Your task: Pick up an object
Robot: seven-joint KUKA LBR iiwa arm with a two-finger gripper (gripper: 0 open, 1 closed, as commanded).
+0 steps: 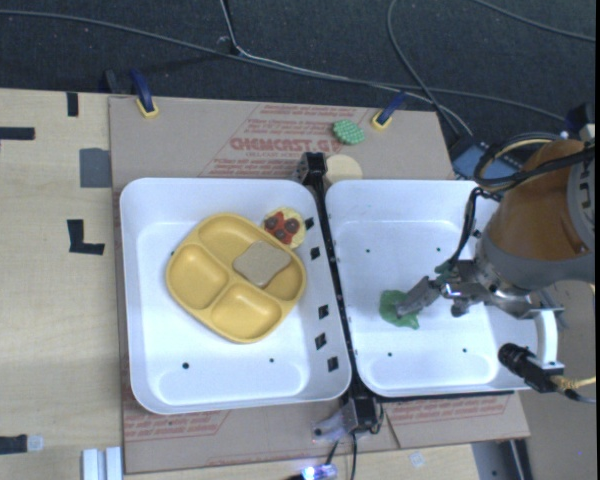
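Note:
A small green object (394, 306) lies in the right bin (400, 230), near its left-centre. My gripper (428, 297) hangs low over that bin, with its tip touching or just overlapping the green object's right side. The grey arm with the orange band (542, 213) reaches in from the right. In the left bin (150, 268) sits a yellow divided plate (205, 280) with a tan square slice (261, 263) on it. A red berry-like piece (284, 227) rests at the plate's upper right edge.
A black divider (327, 268) runs between the two bins. A green dotted item (347, 131) and a tan disc (344, 166) lie on the cardboard behind the bins. Cables cross the dark floor at the back.

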